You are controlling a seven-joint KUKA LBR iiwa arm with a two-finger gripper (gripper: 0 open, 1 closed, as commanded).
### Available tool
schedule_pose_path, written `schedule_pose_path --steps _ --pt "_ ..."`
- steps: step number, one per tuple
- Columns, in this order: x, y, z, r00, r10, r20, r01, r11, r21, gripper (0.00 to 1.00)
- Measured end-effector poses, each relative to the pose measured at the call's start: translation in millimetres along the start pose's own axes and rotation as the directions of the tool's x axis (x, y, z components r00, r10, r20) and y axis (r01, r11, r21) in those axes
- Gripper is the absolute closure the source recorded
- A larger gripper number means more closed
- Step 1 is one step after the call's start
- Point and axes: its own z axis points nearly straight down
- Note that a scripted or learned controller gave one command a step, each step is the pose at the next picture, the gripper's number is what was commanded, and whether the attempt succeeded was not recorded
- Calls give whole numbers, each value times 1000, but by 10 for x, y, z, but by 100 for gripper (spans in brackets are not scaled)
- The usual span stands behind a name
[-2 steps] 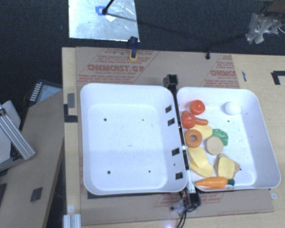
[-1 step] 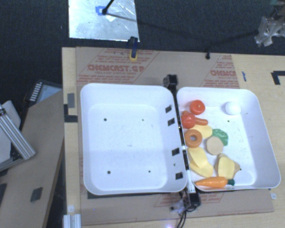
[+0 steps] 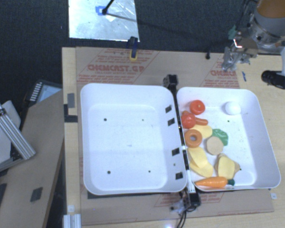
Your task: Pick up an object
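The right bin (image 3: 261, 127) holds several toy foods: a red tomato (image 3: 197, 107), a white ball (image 3: 232, 108), a brown ring doughnut (image 3: 194, 137), a green leafy piece (image 3: 220, 135), a tan round piece (image 3: 214, 146), yellow pieces (image 3: 202, 161) and an orange carrot (image 3: 212, 182) at the front rim. My gripper (image 3: 231, 62) hangs above the bench behind the right bin's far edge, well apart from the foods. Nothing shows between its fingertips.
The left bin (image 3: 128, 137) lies beside the right one, joined by a black clipped divider (image 3: 176, 127). A shiny metal sheet (image 3: 103, 12) lies at the back left. An aluminium frame (image 3: 7, 132) stands at the left edge.
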Motion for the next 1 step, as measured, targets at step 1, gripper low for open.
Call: schedule_pose_path --steps 1 --pt "271 -10 -1992 1000 -1 4 1 1000 -30 100"
